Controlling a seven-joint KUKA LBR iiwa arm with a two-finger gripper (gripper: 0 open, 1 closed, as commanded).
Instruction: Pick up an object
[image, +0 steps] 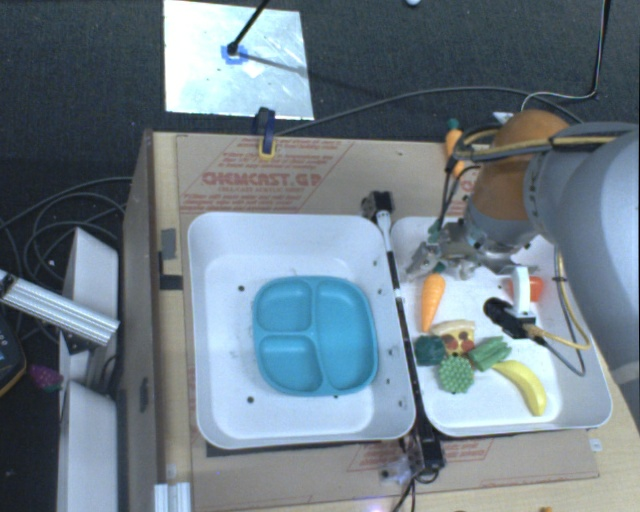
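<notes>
Even, fairly bright light from above leaves the two shallow white plastic bins (300, 235) nearly shadowless. The crinkled silver foil sheet (238, 60) glares (bluish in places). The large grey arm (590, 200) looks soft, and dark floor cables are grainy.

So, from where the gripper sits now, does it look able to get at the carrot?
Probably yes. The gripper hangs over the back of the right bin, just above the carrot, whose top lies bare. The pizza slice and broccoli lie nearer the front, out of the way.
</notes>
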